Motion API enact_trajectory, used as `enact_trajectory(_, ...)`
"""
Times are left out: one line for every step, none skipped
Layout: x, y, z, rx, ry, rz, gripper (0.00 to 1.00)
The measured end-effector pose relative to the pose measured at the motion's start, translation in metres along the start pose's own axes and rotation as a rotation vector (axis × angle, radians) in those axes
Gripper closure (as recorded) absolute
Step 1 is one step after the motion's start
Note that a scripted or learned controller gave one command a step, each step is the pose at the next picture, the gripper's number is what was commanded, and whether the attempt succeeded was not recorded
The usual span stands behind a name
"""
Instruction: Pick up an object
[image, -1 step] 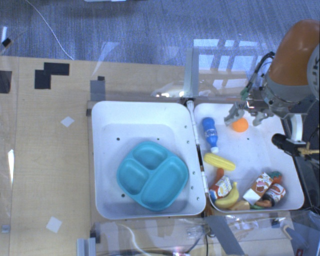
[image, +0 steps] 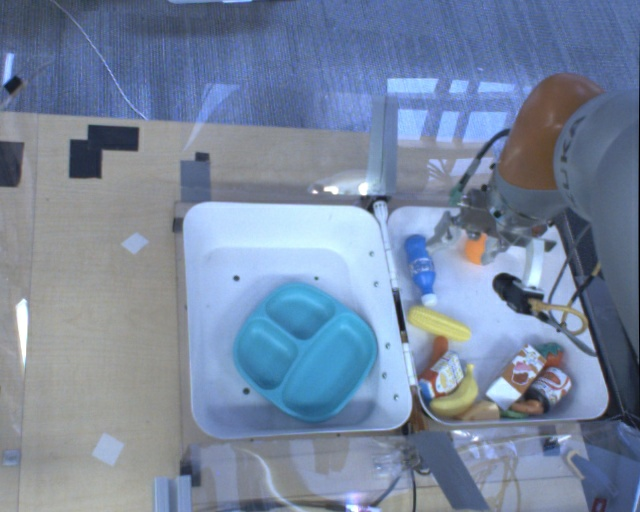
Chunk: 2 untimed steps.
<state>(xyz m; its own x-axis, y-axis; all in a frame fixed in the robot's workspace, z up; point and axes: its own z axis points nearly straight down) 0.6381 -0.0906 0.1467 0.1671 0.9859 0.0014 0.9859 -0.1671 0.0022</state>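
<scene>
Overhead, pincer (image: 478, 232) near right bin (image: 590, 385) back edge.

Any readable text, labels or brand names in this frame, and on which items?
None can be read.
Blue bottle: label too blurred to read.
Red-and-white packets and in the right bin: printing too small to make out.
</scene>
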Motion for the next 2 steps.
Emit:
enact_trajectory(-0.048, 0.03, 0.06, -0.006, -0.002, -0.054, 0.0)
enact_trajectory(-0.102, 0.021, 0.04, -0.006, -0.003, -0.16, 0.0)
